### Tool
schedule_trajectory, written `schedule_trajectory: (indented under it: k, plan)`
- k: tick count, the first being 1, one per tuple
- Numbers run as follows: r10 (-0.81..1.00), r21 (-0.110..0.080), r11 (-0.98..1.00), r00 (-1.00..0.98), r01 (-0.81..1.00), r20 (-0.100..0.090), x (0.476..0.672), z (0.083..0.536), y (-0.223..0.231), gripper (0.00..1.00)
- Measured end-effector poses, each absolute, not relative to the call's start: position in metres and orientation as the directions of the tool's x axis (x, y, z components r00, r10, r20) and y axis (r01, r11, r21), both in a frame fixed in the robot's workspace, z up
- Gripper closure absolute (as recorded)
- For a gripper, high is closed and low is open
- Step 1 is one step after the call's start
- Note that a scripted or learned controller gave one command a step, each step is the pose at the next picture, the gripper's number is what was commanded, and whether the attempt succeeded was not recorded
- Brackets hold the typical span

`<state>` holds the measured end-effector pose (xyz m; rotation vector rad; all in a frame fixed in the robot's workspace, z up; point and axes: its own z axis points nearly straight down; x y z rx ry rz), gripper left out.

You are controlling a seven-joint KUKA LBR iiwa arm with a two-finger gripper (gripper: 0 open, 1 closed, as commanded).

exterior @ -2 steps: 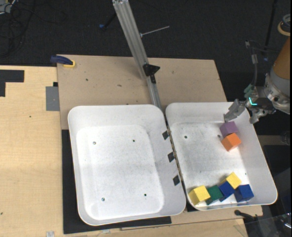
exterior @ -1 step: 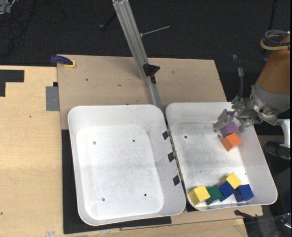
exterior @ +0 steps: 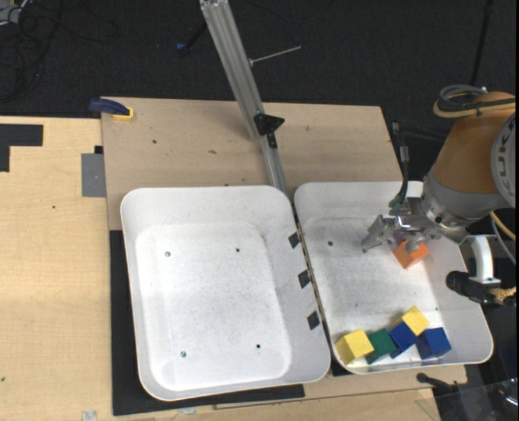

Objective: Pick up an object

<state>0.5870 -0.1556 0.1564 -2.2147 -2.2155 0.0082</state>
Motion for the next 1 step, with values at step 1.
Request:
schedule_trajectory:
  k: [1]
  plan:
    - [1.0, -0.008, -0.002, 0.002, 1.0, 0.002, 0.594, 0.1082, -0.156, 0.0]
